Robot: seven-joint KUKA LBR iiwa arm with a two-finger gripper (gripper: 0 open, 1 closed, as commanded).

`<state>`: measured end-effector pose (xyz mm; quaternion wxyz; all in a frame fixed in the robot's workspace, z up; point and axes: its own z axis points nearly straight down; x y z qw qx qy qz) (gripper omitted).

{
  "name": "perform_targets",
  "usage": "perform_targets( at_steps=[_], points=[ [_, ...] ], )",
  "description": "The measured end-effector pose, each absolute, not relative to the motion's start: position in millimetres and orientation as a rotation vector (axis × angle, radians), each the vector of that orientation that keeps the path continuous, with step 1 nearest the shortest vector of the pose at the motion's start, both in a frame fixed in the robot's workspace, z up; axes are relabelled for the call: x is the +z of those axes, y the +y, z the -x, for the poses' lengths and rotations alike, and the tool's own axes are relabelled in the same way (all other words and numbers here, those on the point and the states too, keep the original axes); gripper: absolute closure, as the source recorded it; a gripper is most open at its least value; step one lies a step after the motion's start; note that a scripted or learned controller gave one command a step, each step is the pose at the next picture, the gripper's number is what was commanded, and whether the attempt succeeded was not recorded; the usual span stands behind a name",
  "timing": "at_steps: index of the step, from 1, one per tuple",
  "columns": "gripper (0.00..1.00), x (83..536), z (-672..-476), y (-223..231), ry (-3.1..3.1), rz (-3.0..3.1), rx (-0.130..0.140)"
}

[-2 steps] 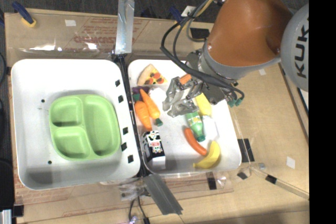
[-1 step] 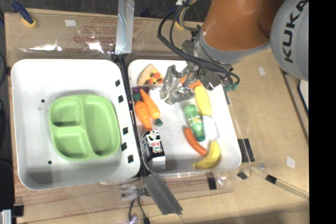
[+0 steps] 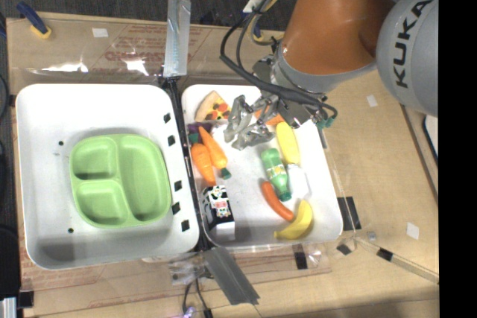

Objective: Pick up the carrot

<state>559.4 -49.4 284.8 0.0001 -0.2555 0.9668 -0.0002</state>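
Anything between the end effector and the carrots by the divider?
In the camera view, just bare white bin floor separates the end effector from the carrots; they sit close together.

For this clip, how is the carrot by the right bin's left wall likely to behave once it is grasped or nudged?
The carrot looks like a moulded toy, so probably stiff and light. Its rounded, tapered body may roll or pivot if pushed. It lies against a second orange piece and close to the bin wall, so the pincer may have little room and could shove it sideways.
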Motion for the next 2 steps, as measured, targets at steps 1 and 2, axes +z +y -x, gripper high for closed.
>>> perform_targets(
  at_steps=[1, 2],
  points=[
    [1.00, 261.8, -506.3, -54.0, 2.926, 1.146, 0.001],
    [1.00, 388.5, -560.7, 0.7, 2.831, 1.339, -0.009]
  ],
)
